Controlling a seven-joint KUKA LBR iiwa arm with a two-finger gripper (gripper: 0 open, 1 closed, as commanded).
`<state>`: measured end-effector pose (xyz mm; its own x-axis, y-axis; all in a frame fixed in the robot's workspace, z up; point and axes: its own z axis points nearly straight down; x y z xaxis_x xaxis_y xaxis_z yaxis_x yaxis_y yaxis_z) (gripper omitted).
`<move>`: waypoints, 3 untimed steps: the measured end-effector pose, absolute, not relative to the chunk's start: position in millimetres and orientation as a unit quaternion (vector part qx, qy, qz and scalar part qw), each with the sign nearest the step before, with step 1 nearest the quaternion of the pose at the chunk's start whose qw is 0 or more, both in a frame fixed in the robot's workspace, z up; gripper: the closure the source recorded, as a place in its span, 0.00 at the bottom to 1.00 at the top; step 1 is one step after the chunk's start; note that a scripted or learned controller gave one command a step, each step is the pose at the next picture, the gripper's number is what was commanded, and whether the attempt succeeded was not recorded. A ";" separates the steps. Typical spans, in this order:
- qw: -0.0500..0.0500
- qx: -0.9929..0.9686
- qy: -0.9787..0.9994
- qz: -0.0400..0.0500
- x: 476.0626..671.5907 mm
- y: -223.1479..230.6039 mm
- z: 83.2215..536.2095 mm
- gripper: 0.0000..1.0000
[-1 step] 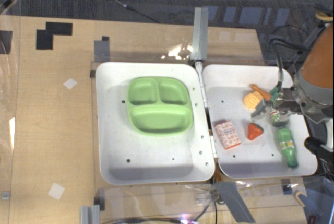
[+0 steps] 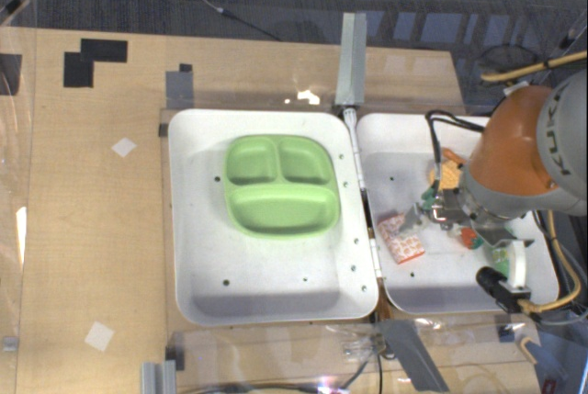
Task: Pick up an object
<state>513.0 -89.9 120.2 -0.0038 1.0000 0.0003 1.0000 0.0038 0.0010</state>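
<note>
**Claw low in the right bin, nothing seen gripped**

Claw sits down in the right bin, mostly hidden under the orange-banded arm; can't tell whether it is spread or pressed together, and no object visibly sits in it.

Left to right: taped wooden table bare on the left. Left bin carries a green divided plate, flat, three compartments, two small ones on the far side. Right bin holds the clutter: a red-and-white patterned packet lying flat near the bin's left wall, just beside the claw; an orange-yellow piece further back, near the wrist; small green bits and a red bit partly under the arm, too small to name.

Likeliest target, judging by closeness: the packet. Looks light, thin, probably soft or crinkly, may slide on the smooth bin floor. Its long axis runs diagonally, upper-left to lower-right. Best hold probably across the short width, near the middle, pinching from above.
</note>
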 end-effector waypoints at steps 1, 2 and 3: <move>0.012 0.704 0.710 0.014 498.9 -103.3 97.8 0.00; 0.014 0.706 0.708 0.010 496.9 -85.1 95.5 0.00; 0.015 0.704 0.710 0.013 500.0 -82.9 108.0 1.00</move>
